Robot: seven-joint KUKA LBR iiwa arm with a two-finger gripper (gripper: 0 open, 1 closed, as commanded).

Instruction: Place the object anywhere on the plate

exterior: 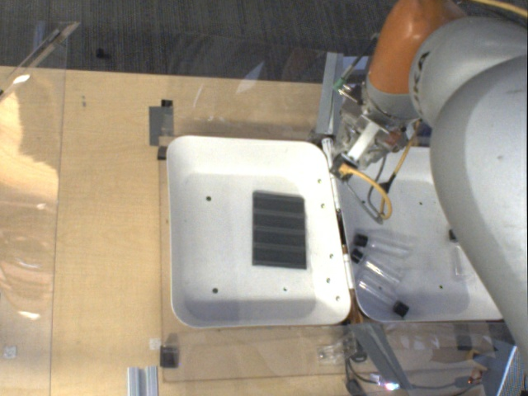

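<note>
- Camera view: I see a dark ribbed plate (pixel 279 229) lying at the centre of the left bin (pixel 194 295) on the worktop (pixel 91 246).
- The tool (pixel 363 151) hangs over the right bin's (pixel 429 304) far-left corner; I cannot tell its state.
- A clear plastic object (pixel 381 264) lies near that bin's left wall.

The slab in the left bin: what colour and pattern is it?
The slab is dark grey to black, crossed by horizontal ridges, seen plainly in the camera view.

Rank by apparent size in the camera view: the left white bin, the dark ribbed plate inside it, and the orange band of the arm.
1. Left white shallow bin, clearly largest.
2 and 3. Dark ribbed rectangular plate and orange band on the grey arm look alike; the band sits nearer the camera, so I leave them unranked.
</note>
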